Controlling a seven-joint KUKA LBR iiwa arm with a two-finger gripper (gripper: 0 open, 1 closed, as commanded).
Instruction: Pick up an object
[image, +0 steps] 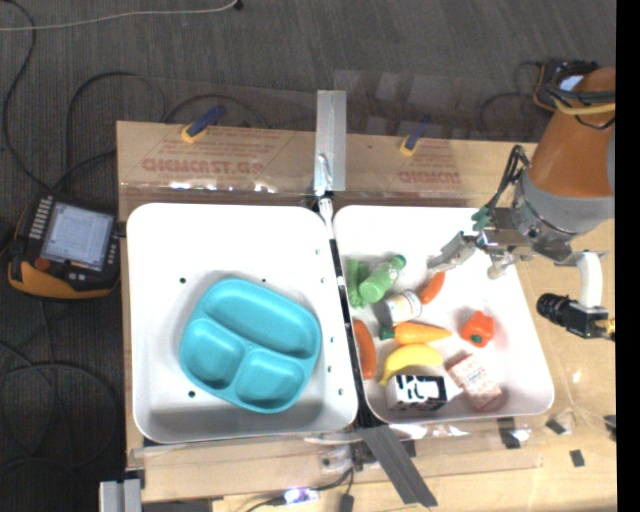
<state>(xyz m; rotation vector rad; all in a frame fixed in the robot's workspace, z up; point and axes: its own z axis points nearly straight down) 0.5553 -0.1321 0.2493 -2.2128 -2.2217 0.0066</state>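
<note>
A KUKA arm's gripper hangs open and empty over the upper right of the right bin. Nearest prey: a small carrot, just below-left of the fingertips, its long axis slanting toward lower left.

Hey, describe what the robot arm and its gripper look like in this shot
The arm is a thick rounded grey tube with a broad orange band above the wrist. Black cables run down its side to the gripper, a cluttered grey and black metal assembly with slim pale fingers.
</note>
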